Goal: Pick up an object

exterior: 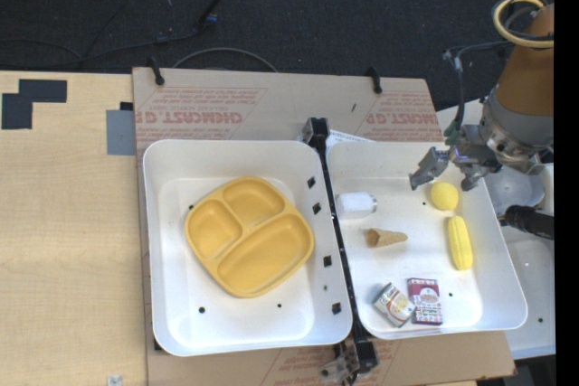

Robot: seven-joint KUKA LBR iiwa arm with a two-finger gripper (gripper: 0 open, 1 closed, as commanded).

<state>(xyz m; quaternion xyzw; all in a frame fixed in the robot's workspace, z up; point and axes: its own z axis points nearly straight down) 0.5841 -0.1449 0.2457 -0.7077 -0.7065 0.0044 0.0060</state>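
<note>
In the right bin [507,303], corn cob [460,241] lying lengthwise near-to-far, hand [449,171] spread above lemon [443,196]

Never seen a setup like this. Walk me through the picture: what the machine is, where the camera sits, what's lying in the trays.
One camera looks down at a slant on a bench with two shallow white bins. From the right reaches a grey robot arm with an orange band; its gripper hovers over the right bin, just above a yellow lemon-like ball, with nothing between its fingers. That bin also holds a yellow corn cob, a small brown cone, a white object, a small can and a red box. The left bin holds a yellow divided plate.
</note>
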